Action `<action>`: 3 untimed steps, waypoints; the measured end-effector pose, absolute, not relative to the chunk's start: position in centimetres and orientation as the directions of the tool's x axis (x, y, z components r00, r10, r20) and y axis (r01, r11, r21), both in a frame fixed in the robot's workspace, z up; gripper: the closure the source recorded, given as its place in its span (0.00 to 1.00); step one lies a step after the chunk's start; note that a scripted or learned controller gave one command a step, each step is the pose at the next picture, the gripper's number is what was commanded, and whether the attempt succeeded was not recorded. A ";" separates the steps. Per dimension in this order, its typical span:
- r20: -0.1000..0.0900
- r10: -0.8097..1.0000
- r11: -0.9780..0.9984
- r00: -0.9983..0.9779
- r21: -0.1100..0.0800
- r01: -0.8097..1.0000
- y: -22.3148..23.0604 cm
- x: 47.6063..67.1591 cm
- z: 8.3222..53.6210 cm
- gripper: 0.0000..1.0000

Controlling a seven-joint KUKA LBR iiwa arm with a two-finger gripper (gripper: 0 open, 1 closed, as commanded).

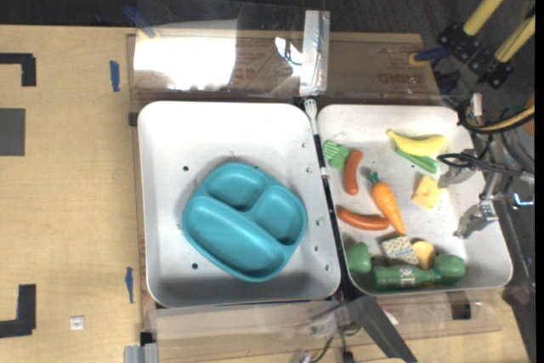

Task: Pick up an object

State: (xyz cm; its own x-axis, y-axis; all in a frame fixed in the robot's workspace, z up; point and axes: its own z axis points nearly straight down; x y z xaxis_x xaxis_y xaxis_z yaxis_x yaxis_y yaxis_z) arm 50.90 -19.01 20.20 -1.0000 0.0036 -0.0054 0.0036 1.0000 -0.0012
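Hovering at the right bin's (501, 263) 3 o'clock edge, your hand (476, 204) grips nothing; I cannot tell how wide it stands. Nearest pickable piece: the yellow wedge (427, 191) at its 9 o'clock, lying apart from the carrot (386, 200).

Teal divided plate (245, 219) in the left bin (161, 183); carrot (386, 200), banana (416, 144), green dumbbell (406, 268) in the right bin (493, 263).

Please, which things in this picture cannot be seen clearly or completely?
- Gripper, camera view: at the right bin's right side; cables clutter it, so open or shut is unclear.
- Small patterned object: too small to identify.
- Green dumbbell: its label is too blurred to read.
- Arm: cut off by the right edge.
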 end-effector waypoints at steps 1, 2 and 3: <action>-0.016 -0.124 0.992 -0.992 -0.006 -0.124 -15.0 49.9 9.8 0.00; -0.017 -0.134 0.991 -0.991 -0.001 -0.134 -8.8 56.3 9.0 0.00; -0.016 -0.214 0.977 -0.977 -0.005 -0.214 -9.2 53.3 9.0 0.00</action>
